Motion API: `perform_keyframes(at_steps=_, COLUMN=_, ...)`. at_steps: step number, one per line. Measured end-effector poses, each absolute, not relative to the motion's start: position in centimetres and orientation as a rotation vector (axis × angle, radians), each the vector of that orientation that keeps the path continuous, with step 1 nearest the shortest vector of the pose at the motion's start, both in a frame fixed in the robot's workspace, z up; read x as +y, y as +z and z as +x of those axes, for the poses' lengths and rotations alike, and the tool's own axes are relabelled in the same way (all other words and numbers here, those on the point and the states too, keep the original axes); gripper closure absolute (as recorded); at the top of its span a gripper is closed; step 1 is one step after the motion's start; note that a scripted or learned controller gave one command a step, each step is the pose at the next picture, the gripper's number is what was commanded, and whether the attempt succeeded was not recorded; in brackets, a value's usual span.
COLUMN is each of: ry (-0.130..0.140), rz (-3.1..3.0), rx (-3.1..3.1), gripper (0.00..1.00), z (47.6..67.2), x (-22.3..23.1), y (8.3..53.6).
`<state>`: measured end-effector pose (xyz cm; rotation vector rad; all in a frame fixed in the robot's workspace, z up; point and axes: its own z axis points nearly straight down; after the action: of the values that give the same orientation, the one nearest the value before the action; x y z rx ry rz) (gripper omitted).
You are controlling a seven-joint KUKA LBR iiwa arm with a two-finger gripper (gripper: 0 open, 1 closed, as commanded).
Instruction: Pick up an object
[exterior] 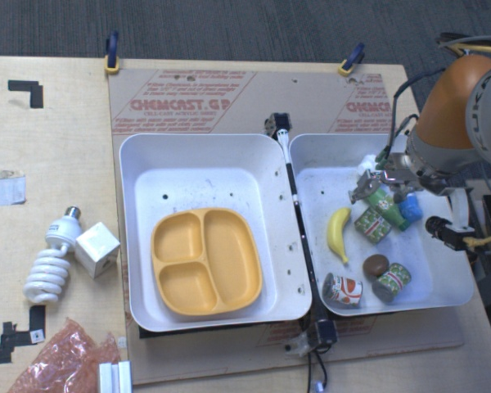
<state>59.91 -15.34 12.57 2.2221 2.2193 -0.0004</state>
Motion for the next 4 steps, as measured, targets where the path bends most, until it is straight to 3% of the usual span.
perform_keyframes(at_steps=1, ry=0.000, rz=2.223, rx=2.220, gripper=0.00, z=51.5, x=-14.3, y=11.1)
perform_keyframes(at_steps=2, ry=0.001, rz=2.220, rx=2.220, gripper=0.00, z=56.3, x=-11.8, y=13.0)
perform_keyframes(at_steps=3, ry=0.006, rz=2.216, rx=2.217, gripper=0.00, z=57.3, x=-10.4, y=9.6)
perform_keyframes(at_steps=4, ry=0.013, rz=2.214, rx=2.208, gripper=1.00, z=57.6, x=-10.6, y=10.9)
